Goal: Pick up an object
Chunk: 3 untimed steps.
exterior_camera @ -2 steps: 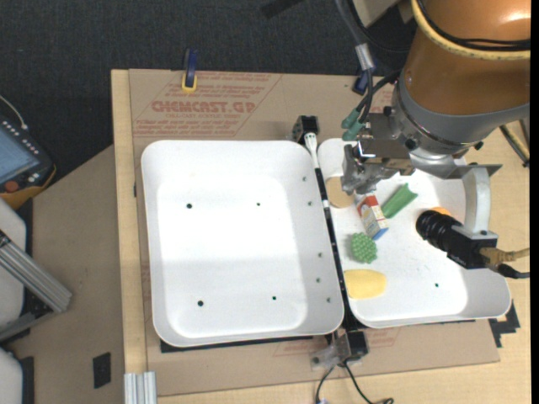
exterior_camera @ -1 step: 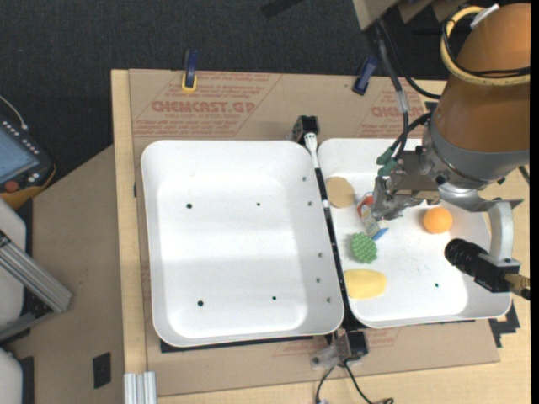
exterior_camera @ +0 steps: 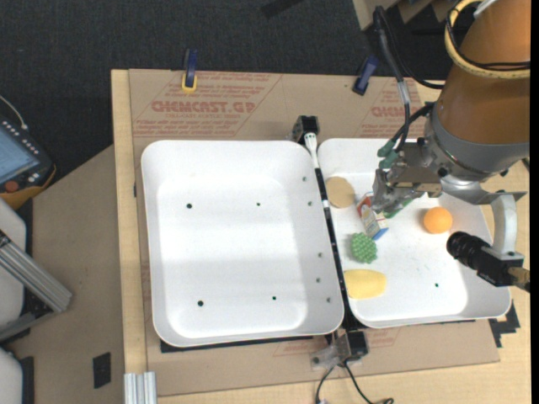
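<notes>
Yellow object [exterior_camera: 365, 284]: lay nearest in the right bin [exterior_camera: 472, 303]; looked light, smooth; best gripped across its narrow width.
Green object [exterior_camera: 364, 247]: beyond it, likely soft.
End effector [exterior_camera: 376, 215]: lowered over a small red-and-blue item [exterior_camera: 371, 223]; finger state could not be told.

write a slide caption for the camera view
Claw lowered into right bin among orange ball, green object and yellow object.
</notes>
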Each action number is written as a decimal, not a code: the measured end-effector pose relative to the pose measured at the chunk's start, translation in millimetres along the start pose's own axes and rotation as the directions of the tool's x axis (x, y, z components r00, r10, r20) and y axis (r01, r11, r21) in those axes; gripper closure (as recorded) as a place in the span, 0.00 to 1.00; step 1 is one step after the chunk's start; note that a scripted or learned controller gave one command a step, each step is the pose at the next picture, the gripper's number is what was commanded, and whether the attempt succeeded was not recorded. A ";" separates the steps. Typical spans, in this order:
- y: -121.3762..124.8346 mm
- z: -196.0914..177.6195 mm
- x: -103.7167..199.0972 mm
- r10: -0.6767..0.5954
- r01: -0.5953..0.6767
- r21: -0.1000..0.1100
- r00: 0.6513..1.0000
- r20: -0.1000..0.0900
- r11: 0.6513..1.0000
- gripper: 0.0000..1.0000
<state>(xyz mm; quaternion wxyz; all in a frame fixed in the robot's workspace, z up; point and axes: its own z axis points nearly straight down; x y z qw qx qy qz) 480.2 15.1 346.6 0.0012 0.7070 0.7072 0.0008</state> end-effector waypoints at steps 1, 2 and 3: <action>0.7 -10.0 0.3 -0.001 0.001 -0.002 1.000 0.000 1.000 1.00; 1.4 -20.1 0.5 -0.001 0.001 -0.004 1.000 0.001 1.000 1.00; -1.7 35.7 -3.2 0.002 -0.002 0.010 1.000 0.000 1.000 1.00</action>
